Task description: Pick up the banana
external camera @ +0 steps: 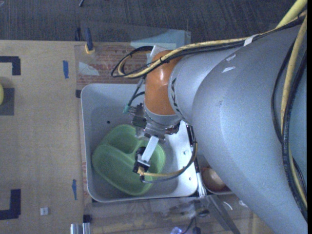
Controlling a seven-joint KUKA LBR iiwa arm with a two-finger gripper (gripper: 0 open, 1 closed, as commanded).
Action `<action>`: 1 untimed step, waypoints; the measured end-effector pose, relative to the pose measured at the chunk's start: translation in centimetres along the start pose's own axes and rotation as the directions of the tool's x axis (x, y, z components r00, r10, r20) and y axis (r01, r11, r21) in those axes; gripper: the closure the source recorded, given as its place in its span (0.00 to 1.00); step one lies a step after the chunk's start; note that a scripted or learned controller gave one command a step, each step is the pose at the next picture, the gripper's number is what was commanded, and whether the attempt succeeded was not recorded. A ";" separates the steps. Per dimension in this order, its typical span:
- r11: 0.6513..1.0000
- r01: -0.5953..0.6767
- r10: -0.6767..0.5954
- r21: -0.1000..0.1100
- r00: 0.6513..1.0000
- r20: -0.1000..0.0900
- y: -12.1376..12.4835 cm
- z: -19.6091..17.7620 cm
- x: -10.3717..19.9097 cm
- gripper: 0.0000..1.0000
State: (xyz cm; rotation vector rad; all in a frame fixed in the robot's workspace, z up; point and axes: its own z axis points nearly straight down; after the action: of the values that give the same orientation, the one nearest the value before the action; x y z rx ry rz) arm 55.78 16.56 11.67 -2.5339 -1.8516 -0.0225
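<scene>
The grey arm (pixel 243 121) is reaching in from the right, its orange band (pixel 158 89) hanging above a green dish (pixel 114 162) lying in the white bin (pixel 95 106) at centre. Gripper's opening and banana's place: cannot tell.

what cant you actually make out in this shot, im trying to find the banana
1. Right bin: in the camera view the arm covers nearly all of it. A tan round thing inside is half hidden, too little to identify.
2. Yellow thing: cut off by the left edge, so I cannot tell what it is.
3. Green dish: its right part lies under the arm.
</scene>
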 end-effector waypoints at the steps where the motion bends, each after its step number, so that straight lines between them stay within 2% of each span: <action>1: 0.995 -0.096 0.096 0.005 0.995 0.014 1.3 -1.1 -4.5 1.00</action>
State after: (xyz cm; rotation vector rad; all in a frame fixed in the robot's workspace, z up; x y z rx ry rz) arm 55.63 11.89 12.69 -2.6220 -1.7288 0.0002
